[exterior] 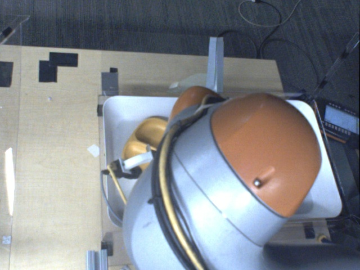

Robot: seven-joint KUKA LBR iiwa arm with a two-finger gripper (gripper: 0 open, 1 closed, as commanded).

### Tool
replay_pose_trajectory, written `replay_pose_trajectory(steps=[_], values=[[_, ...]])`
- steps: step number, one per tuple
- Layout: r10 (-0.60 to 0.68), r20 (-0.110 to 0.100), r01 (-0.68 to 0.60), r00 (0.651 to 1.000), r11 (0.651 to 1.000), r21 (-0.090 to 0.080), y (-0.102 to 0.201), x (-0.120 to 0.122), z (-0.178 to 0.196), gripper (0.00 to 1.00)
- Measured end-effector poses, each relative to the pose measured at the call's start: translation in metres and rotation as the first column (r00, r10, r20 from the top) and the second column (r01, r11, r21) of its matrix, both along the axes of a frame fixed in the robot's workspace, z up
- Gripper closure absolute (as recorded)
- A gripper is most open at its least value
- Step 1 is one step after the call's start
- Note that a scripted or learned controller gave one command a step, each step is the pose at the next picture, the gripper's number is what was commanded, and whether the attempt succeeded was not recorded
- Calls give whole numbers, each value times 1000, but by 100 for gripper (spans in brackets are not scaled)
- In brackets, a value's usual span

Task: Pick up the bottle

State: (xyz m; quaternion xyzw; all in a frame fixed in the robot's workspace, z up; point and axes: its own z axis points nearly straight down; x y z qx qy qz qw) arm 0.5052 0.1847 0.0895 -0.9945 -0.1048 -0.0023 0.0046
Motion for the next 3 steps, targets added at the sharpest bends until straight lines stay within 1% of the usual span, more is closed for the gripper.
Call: replay_pose_trajectory(steps=[1, 2, 3], values=[[1, -34, -1, 999, 1000, 5, -3, 65, -3, 0], [-1, -70, 1, 998, 1000, 0, -6, 56, 1, 100], [-7, -5, 7, 1000, 1000, -8, 7, 105, 142, 100]])
